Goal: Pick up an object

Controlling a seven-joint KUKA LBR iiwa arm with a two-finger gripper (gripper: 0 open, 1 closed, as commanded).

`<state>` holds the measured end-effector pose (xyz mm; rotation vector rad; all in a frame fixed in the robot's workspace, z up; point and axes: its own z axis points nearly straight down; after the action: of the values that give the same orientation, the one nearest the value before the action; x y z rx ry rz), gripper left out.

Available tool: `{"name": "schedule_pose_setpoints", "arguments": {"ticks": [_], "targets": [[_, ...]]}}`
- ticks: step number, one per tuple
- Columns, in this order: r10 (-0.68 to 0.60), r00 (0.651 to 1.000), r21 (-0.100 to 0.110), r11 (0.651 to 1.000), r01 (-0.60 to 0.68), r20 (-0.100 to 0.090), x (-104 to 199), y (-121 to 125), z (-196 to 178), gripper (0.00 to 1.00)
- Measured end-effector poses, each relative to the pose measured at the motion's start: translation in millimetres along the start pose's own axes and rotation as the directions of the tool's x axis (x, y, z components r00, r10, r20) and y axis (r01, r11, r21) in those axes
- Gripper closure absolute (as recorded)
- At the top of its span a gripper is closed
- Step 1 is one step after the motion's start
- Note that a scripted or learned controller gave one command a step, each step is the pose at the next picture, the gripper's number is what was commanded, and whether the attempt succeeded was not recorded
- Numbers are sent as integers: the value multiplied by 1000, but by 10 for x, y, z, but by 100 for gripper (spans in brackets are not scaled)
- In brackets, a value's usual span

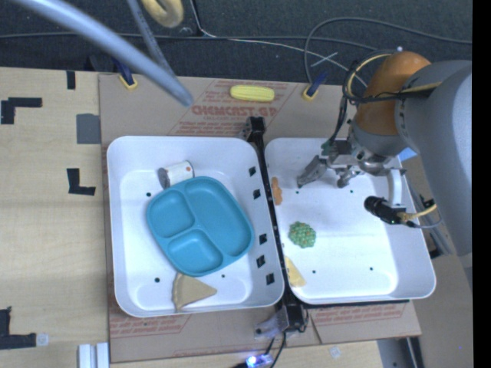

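Left bin [123, 205]: blue divided plate [201, 225], long axis running upper-left to lower-right, small cup [176, 173] on its side at the plate's upper-left corner, tan wedge [190, 290] below pointing right. Right bin [399, 278]: green ball [302, 234] near the left wall, roundish, no clear axis. Gripper [326, 173] above and right of the ball, fingers spread wide, nothing between them.

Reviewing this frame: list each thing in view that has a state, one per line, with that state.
gripper: open, holding nothing, above the right bin's far-left part
blue tray: lying flat in the left bin, compartments up
cup: on its side, beside the tray's far corner
green ball: loose on the right bin floor, apart from the gripper
tan wedge: flat, at the left bin's near edge
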<state>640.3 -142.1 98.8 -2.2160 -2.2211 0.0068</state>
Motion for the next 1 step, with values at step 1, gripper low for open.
{"name": "schedule_pose_setpoints", "arguments": {"ticks": [1], "targets": [[-1, 1000, -4, 1000, 1, 1, 0, 12, -134, 100]]}}
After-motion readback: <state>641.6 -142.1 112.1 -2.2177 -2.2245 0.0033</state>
